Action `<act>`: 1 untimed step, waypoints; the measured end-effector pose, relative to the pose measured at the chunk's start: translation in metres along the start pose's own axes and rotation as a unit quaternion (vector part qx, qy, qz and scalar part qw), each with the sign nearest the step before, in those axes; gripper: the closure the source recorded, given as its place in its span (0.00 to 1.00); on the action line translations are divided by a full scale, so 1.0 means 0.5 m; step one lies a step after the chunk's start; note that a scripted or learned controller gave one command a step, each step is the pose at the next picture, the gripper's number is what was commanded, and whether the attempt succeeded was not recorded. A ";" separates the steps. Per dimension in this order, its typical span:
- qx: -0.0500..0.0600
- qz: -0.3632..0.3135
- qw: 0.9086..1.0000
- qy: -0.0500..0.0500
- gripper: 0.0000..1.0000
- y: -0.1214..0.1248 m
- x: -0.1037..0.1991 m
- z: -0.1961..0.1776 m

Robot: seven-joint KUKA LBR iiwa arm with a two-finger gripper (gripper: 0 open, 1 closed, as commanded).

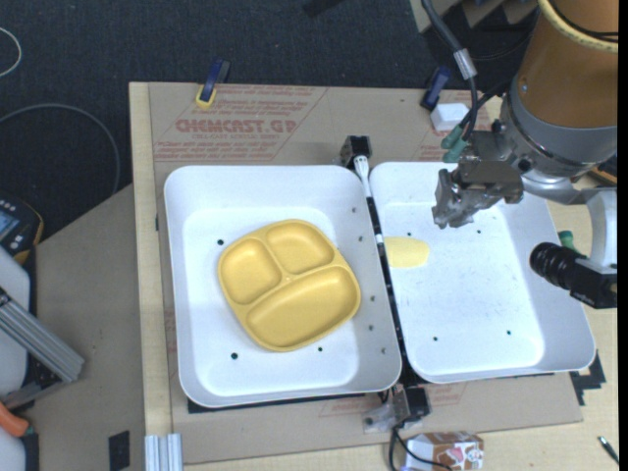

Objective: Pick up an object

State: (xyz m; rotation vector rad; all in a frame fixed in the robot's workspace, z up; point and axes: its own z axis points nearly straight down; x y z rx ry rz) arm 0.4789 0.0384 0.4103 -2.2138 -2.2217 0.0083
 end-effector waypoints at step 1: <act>-0.002 0.003 1.000 0.000 1.00 0.001 -0.010 0.028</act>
